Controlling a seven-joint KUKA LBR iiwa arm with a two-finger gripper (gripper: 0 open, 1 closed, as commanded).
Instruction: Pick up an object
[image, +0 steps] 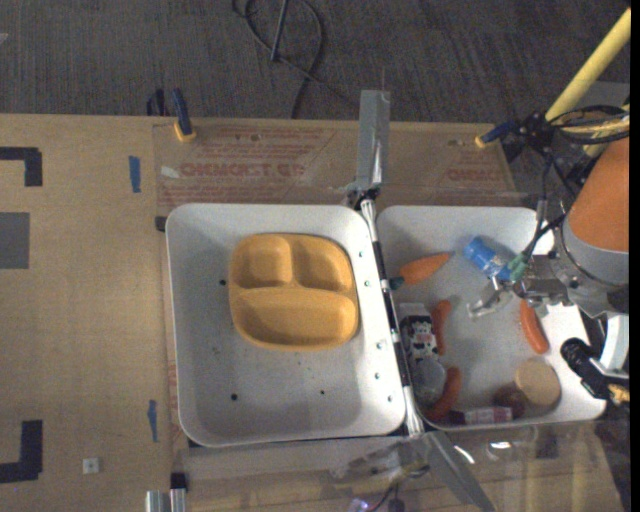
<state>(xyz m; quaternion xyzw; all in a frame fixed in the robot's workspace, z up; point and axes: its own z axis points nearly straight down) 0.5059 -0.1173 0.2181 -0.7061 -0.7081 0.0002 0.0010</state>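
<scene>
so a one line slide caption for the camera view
Arm's tool hovers over right white bin of small items; yellow divided plastic plate sits in left.

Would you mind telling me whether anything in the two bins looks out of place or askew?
Nothing looks spilled or damaged. The yellow divided tray lies slightly skewed in the left bin. In the right bin, small items crowd the lower left corner, and an orange carrot-like piece lies near the divider.
</scene>
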